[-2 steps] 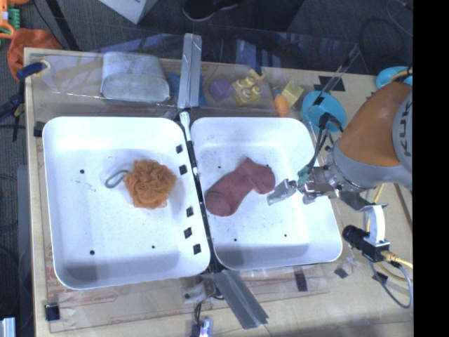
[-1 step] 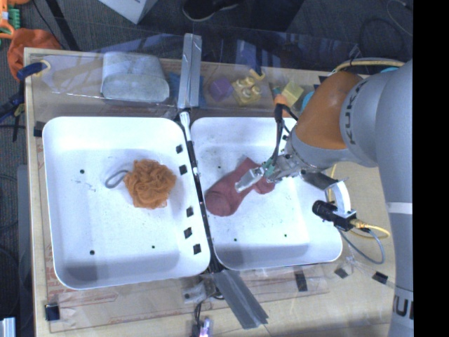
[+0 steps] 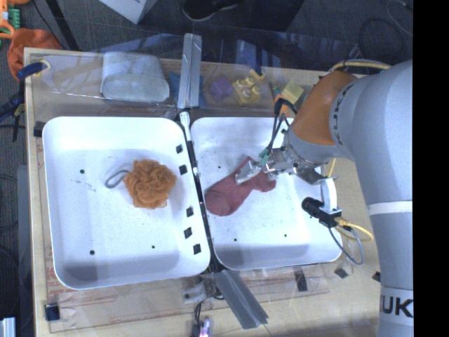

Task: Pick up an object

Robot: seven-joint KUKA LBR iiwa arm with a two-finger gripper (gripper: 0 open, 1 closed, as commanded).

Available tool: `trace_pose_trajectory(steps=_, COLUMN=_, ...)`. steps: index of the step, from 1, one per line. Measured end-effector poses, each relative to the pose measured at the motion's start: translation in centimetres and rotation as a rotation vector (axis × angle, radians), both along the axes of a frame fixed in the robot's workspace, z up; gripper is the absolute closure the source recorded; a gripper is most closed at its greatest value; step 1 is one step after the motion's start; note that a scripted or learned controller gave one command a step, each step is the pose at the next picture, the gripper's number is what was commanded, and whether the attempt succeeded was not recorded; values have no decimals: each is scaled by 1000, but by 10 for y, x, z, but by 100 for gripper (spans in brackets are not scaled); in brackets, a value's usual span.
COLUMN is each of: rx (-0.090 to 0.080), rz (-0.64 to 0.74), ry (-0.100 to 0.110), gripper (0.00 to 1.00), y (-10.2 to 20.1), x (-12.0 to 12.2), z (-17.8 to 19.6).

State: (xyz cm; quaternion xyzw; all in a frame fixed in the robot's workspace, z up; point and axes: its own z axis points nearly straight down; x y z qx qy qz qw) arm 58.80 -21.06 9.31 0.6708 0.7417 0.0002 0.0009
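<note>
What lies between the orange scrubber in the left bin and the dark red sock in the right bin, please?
In the camera view, between the orange scrubber and the dark red sock lie bare white bin floor and the two bins' adjoining rims.

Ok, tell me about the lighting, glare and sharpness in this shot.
Camera view: even overhead light, bright on the white bins, which look nearly washed out; soft shadows under the orange scrubber and the maroon cloth; reflections on the clear panel behind the bins; the end effector is slightly blurred and its details are hard to read.
</note>
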Motion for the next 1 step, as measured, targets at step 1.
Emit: trace_pose_trajectory(steps=1, rx=0, rz=5, ry=-1, gripper=100, y=1, x=1, z=11)
